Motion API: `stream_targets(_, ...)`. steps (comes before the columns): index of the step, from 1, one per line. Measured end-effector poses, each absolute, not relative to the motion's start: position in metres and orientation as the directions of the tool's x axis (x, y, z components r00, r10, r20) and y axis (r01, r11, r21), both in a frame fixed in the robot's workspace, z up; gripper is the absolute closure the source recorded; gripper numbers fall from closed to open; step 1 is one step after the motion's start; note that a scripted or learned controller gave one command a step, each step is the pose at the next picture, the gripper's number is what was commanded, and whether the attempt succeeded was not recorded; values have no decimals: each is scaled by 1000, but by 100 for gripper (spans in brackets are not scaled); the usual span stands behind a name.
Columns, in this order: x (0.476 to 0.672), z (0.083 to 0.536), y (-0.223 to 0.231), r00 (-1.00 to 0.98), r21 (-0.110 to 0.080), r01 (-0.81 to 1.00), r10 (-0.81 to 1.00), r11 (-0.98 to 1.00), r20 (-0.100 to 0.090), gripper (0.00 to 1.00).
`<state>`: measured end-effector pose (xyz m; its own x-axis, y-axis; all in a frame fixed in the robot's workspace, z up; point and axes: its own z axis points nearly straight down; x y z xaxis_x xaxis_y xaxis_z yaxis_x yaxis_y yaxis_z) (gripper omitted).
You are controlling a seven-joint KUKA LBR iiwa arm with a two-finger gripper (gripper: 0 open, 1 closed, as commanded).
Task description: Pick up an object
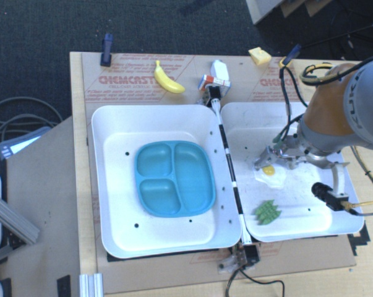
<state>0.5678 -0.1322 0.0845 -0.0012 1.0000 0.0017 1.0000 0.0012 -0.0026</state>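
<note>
- Grey arm (344,113) with its orange band reaches into the right bin (248,119); the gripper (268,161) hangs low just above a fried-egg toy (270,174).
- Whether the gripper grasps anything cannot be told.
- Green leafy toy (267,212) lies near the bin's front.
- Blue divided plate (174,177) sits in the left bin (112,129).

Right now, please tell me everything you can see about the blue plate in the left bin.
The blue plate is a rounded rectangle, plastic by its look, split into three compartments by raised ridges: two on its left half, one long one on its right. It lies flat, right side up, turned a little askew, about the middle of the left bin, touching only the bin's white floor. Nothing lies in its compartments.
</note>
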Motion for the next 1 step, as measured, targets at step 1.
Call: stream_targets(1, 570, 97, -133, 0, 5, 1000, 1000, 0, 1, 100)
